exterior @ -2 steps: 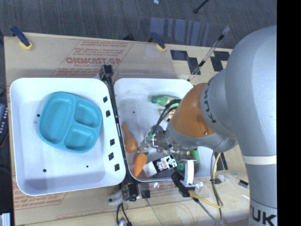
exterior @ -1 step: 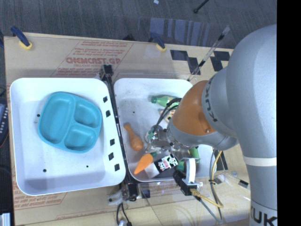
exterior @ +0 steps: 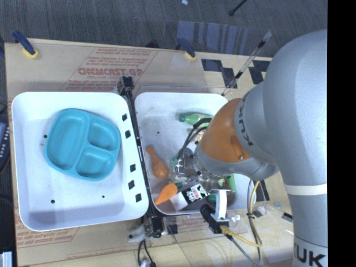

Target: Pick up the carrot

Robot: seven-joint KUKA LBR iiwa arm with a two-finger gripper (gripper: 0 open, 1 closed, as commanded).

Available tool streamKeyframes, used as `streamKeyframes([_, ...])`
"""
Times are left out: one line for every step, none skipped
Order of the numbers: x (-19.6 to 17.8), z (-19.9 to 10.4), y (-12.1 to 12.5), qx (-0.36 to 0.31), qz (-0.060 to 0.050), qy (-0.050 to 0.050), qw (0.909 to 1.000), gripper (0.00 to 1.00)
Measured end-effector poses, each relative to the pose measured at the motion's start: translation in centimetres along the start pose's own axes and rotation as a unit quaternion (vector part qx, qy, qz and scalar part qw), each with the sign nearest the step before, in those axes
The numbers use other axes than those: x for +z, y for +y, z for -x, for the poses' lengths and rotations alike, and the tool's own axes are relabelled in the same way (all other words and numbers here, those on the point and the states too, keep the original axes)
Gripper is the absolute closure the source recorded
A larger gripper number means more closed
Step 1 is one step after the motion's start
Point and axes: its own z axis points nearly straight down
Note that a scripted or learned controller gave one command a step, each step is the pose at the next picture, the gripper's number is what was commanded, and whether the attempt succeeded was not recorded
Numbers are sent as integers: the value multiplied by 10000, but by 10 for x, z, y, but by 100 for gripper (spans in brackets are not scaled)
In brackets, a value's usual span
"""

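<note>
The carrot (exterior: 165,194), bright orange and tapered, lies near the front left corner of the right bin (exterior: 167,101), pointing toward the divider. My gripper (exterior: 187,174) hangs low in that bin under the orange wrist band, just right of and slightly behind the carrot. The gripper's tip is lost among cables and clutter. Nothing visibly rests in it.
A tan-orange elongated item (exterior: 155,161) lies just behind the carrot. A green item (exterior: 192,117) sits at the bin's back, and a white and black object (exterior: 192,196) touches the carrot's right end. The left bin (exterior: 22,166) holds a blue sectioned plate (exterior: 83,143).
</note>
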Motion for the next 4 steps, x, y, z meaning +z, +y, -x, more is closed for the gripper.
streamKeyframes([-10,-1,1,-45,-9,7,10000,100])
streamKeyframes([-19,-1,1,-83,-23,17,10000,100])
streamKeyframes([1,-7,-2,-408,-9,22,9992,100])
streamKeyframes([-104,-83,55,-52,51,23,10000,100])
